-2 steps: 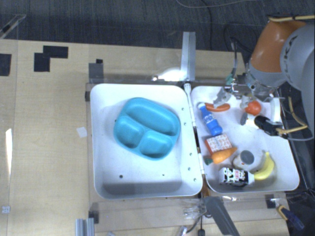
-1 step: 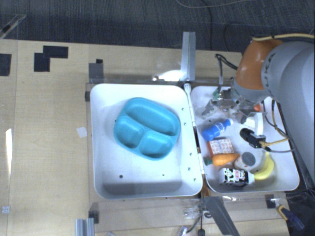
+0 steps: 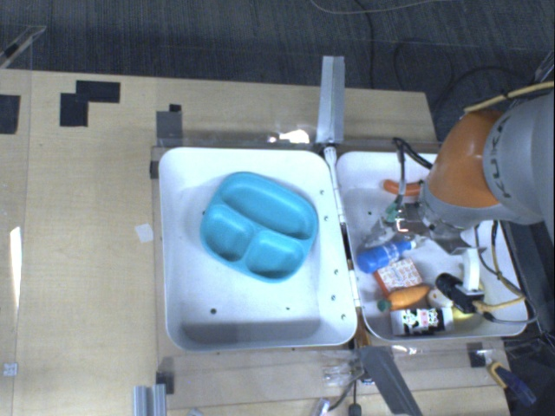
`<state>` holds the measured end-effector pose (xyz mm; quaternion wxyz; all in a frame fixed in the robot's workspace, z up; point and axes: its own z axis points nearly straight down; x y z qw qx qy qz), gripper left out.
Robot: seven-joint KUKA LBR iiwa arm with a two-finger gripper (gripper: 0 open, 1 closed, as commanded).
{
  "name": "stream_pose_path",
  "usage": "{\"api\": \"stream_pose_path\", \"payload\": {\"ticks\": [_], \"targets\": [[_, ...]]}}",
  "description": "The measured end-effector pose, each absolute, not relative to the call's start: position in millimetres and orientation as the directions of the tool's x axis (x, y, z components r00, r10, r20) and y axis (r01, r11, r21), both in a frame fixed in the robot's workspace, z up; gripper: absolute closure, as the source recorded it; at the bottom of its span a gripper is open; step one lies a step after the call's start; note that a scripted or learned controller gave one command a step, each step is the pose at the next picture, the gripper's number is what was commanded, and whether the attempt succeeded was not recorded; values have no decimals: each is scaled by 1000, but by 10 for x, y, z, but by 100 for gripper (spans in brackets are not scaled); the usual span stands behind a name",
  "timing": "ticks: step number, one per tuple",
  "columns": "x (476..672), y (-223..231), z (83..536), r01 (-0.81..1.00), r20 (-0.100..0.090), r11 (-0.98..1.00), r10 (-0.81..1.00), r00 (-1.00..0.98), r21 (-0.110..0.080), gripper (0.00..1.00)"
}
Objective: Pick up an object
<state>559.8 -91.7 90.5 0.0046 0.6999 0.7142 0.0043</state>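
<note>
Camera view: pincer (image 3: pixel 392 224) low above blue bottle (image 3: pixel 384 255).

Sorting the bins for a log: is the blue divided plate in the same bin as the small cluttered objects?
No, the blue plate lies alone in the left bin, while the small objects sit in the right bin.

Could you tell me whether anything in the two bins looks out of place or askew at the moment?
Nothing looks spilled or damaged. The blue divided plate lies slantwise in the left bin. In the right bin, small items are jumbled near the front: a blue bottle, a patterned packet, an orange piece and a dark bottle lying on its side.
</note>
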Motion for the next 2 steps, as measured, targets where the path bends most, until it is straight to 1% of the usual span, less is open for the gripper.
{"api": "stream_pose_path", "payload": {"ticks": [1,2], "targets": [[5310,-873,911,997,-3,71,997,-71,20,0],[5335,-848,1025,997,0,73,997,-73,25,100]]}}
